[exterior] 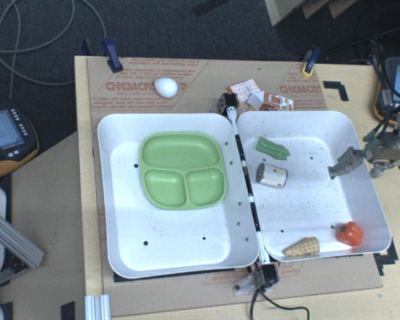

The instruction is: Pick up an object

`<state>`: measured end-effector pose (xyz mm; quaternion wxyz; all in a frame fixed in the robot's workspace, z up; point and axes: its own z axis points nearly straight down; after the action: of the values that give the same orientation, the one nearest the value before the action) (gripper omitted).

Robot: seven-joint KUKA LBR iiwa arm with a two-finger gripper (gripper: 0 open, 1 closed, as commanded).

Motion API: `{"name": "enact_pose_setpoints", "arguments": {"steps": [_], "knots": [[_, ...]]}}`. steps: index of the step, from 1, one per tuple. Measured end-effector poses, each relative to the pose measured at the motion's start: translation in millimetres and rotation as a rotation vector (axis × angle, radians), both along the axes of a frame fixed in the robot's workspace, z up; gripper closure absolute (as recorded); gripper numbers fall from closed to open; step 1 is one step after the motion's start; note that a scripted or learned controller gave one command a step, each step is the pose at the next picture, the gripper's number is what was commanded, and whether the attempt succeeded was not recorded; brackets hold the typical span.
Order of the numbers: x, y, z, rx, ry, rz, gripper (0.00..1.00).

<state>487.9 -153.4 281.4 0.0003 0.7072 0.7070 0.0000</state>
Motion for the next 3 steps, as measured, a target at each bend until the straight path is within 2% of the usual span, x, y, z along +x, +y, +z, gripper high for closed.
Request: {"name": "enact_pose_setpoints", "arguments": {"steps": [1,2,3], "knots": [[91,36,-67,0.000,-0.001,0.001,0.00],[131,50,-132,0.000,0.001,0.001,0.00],[164,48,-193,-0.001,-0.006,0.001,0.00]]}}
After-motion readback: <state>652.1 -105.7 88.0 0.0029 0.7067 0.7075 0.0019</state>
